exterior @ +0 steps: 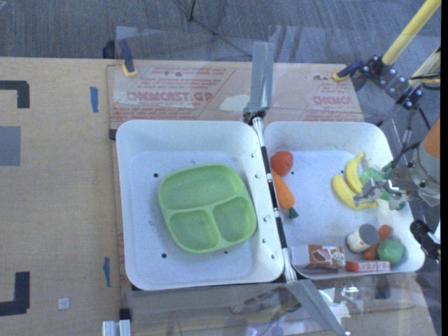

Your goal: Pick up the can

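The can (362,237) is small, with a grey round end and a cream side, and it rests near the front right corner of the right bin (318,135). An orange piece (383,232) and a green round toy (391,251) touch its right side. My gripper (376,190), grey with green marks, hangs at the bin's right side just above the yellow bananas (348,183). It is about a can's width or two behind the can and does not touch it. Nothing shows held in it.
A red tomato (281,162) and an orange carrot (283,192) lie by the right bin's left wall. A red and white box (326,256) and a red bar (367,265) lie along its front. The left bin (140,145) holds a green divided plate (206,207).
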Motion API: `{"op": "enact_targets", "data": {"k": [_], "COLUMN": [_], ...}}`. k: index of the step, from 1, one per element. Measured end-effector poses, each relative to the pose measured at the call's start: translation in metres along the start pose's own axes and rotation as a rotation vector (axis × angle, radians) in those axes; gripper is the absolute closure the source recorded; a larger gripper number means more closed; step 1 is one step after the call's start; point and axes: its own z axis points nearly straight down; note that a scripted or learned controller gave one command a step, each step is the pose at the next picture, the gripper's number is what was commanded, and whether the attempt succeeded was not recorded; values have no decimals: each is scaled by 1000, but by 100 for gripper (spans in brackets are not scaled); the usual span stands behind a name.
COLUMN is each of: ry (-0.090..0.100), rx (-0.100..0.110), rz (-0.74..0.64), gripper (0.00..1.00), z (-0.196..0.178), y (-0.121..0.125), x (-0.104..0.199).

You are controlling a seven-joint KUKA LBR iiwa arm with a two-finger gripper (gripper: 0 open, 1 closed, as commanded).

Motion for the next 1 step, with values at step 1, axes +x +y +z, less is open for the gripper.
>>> {"op": "enact_targets", "data": {"k": [1], "ry": [-7], "rx": [-13], "rz": [4], "gripper": [0], "z": [60], "y": [-36], "x": [14]}}
